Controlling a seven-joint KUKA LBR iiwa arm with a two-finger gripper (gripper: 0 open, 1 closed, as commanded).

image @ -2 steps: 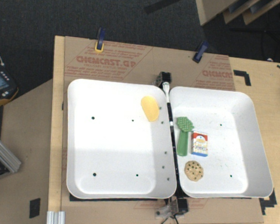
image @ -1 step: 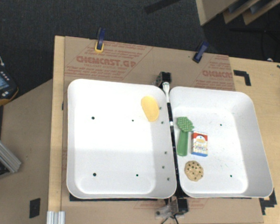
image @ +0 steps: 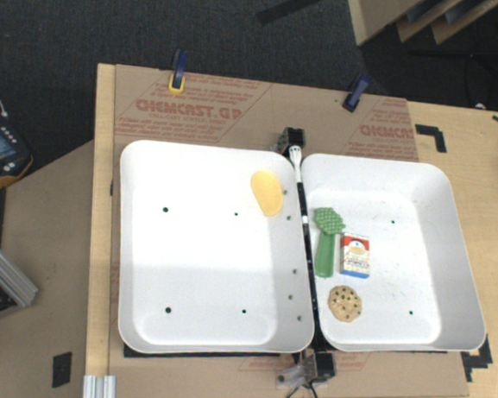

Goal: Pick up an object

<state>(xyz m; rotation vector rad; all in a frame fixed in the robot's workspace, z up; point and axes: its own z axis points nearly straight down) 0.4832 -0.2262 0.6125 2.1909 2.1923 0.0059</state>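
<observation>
On the table (image: 63, 247) we see two white bins. Within the right bin (image: 452, 255) lie a green brush (image: 325, 239), a small carton (image: 356, 255) just beside it and a cookie (image: 345, 304) below; a yellow object (image: 267, 192) lies in the left bin (image: 142, 228). We cannot tell the gripper's state. We judge that brush and carton, lying so close, risk a double or glancing grasp.

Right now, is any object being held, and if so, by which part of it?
Nothing is held. The yellow piece lies in the left bin; the green brush, small box and cookie lie in the right bin.
</observation>
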